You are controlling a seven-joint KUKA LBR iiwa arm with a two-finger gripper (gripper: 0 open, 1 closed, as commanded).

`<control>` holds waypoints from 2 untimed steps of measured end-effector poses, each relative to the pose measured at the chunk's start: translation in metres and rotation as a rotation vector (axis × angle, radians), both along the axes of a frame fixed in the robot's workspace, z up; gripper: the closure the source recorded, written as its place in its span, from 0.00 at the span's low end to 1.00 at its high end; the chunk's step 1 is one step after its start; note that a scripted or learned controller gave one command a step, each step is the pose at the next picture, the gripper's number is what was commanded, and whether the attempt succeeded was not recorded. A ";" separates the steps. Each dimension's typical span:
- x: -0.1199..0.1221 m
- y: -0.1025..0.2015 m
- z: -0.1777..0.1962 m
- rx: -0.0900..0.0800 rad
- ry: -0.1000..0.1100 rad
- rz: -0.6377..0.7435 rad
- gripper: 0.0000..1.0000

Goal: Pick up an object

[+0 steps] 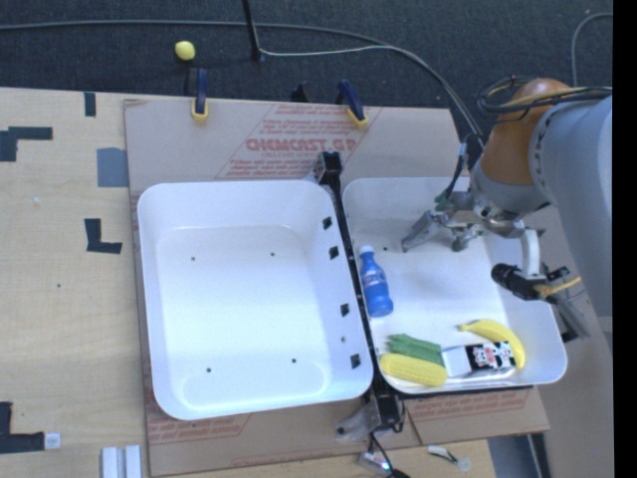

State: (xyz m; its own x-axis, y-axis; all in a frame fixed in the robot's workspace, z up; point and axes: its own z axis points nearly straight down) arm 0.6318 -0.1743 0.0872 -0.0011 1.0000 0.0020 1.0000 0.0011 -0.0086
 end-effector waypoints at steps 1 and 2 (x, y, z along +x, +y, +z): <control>-0.045 0.060 0.141 -0.002 -0.022 0.004 0.00; -0.039 0.042 -0.008 -0.002 -0.001 -0.002 0.00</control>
